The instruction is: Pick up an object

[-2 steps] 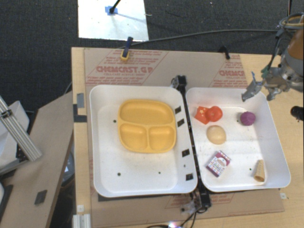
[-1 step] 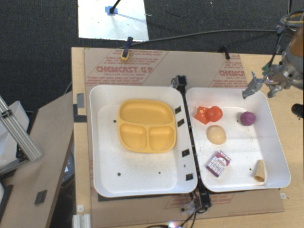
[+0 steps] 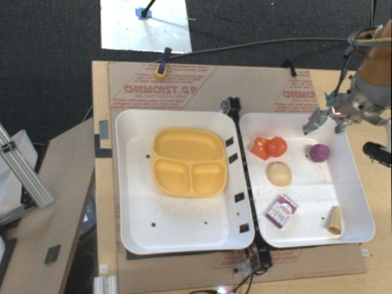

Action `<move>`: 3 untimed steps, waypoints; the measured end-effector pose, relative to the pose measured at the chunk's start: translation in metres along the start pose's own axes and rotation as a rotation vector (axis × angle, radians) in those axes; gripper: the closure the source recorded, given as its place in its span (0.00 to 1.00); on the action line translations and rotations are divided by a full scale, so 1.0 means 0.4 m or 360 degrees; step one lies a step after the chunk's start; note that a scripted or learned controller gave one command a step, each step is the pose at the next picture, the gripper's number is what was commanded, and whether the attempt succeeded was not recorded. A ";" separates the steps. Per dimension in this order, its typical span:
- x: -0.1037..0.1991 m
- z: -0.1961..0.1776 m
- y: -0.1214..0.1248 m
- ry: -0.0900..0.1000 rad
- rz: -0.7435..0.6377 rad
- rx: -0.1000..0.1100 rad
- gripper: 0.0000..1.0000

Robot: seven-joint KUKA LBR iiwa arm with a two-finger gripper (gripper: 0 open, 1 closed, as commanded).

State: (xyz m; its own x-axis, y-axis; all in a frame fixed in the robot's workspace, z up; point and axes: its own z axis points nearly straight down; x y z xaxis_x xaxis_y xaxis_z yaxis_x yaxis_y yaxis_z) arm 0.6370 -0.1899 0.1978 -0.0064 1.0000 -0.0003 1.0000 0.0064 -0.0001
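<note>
Gripper [image 3: 327,124] over right bin's [image 3: 361,207] far edge, fingers spread, nothing between them. Right bin contents: red piece [image 3: 269,147] far left, purple ball [image 3: 319,152] just below gripper, beige ball [image 3: 279,174] centre, small packet [image 3: 281,211] nearer front, cone [image 3: 334,220] front right. Left bin [image 3: 131,164] holds yellow divided tray [image 3: 188,162]. Both bins on bench [image 3: 101,90].

Even bright light, slightly soft focus
</note>
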 end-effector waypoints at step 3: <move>-0.022 0.226 0.001 -0.0002 0.0006 -0.0011 1.00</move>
State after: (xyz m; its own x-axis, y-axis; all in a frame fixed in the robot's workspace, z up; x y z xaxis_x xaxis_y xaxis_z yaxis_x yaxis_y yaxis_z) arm 0.6375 -0.1989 0.1072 -0.0024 1.0000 -0.0016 1.0000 0.0024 0.0065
